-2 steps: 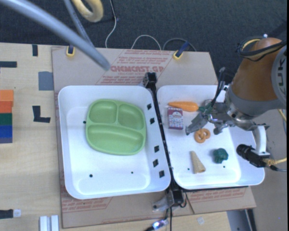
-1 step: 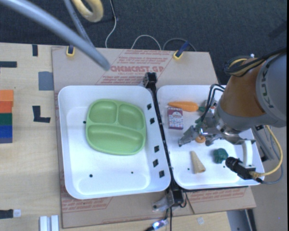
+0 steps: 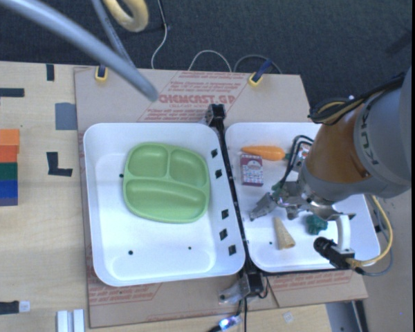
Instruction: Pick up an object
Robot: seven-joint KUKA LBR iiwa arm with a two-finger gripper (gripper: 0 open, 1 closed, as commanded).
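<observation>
Cone (image 3: pixel 284 234) lies lower right in the right bin (image 3: pixel 360 244), beside the tool (image 3: pixel 261 209), whose grip state I cannot tell.

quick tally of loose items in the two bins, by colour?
Green: 1, divided plate, left bin
Orange: 1, carrot, right bin
Red/maroon: 1, small box
Tan: 1, cone
Teal: 1, small object partly under the arm, kind unclear
Total: 5
</observation>
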